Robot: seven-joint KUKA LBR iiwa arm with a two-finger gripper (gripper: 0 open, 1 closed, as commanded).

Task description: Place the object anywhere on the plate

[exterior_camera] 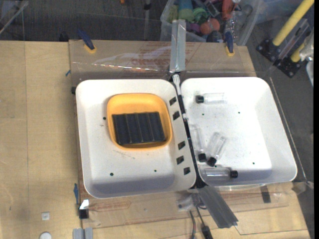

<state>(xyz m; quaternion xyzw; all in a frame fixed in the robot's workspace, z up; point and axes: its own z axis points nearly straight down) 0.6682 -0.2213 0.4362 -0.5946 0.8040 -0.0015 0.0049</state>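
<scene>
Hand: whether it is spread or pressed together cannot be told, nor whether it holds or touches anything

The left bin (89,133) bears an orange plate (139,100) with rounded corners, set toward the bin's back right. A black ribbed block (138,127) lies flat on the plate, filling most of its near half, with its long side running left to right. It rests wholly inside the plate's rim.

The right bin (259,128) holds four clear vials with black caps. One vial (210,99) lies near the back, cap to the left. Two more (217,144) lie tilted near the bin's left wall, close together, caps toward the front. The fourth (218,174) lies along the front edge, cap to the right. All four are well apart from the plate, across the raised divider (180,128) between the bins.

Behind the bins, a clear tub (209,6) is full of coloured toys, and two blue clamps (88,45) grip the back board
</scene>
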